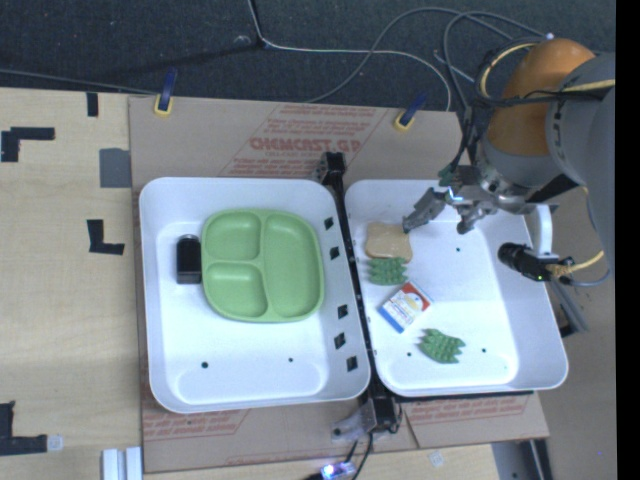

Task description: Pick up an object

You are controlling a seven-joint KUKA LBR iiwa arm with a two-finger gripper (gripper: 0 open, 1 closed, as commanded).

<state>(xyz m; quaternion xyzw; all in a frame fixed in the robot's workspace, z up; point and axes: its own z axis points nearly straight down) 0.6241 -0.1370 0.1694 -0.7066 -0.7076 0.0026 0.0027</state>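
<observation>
hovering with spread, unladen fingers: gripper [446, 211], over right bin [520, 313] at its far side. lying just left of it: tan block [388, 241], touching a green piece [386, 269]. sitting in left bin [165, 298]: green tray [263, 265].

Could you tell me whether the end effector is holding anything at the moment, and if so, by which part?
Nothing is held. The end effector hangs open above the right bin, with bare space between its fingers; the tan block lies apart, below and left of it.
</observation>
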